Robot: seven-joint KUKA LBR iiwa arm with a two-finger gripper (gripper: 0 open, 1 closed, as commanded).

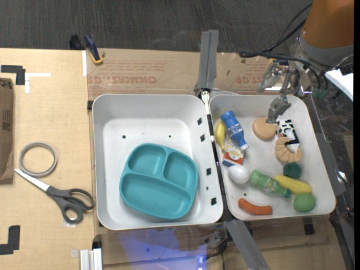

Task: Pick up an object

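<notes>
The arm (329, 16) reaches in over the far right corner of the bench, and its gripper (277, 112) hangs above the far end of the right bin (318, 128). Nothing sits between its fingers (274, 115), and whether they are spread or closed cannot be made out from this slant.

Just below the gripper lies a tan round piece (263, 129), with a black-and-white toy (286, 130) beside it toward the bin's right wall. Either looks like the likely target, though that is a guess. Along the bin's left wall rest a blue bottle (233, 129) and a banana (220, 134); near the middle sits a white egg (238, 175) next to a green bottle (269, 184). Toward the near edge lie a corn cob (292, 183), a green ball (304, 202) and an orange sausage (255, 207).

The left bin (107, 122) carries a teal divided plate (160, 180).

As for progress, nothing is lifted: every object rests on the bin floor. The descent, the grasp and the lift all appear left to do.
</notes>
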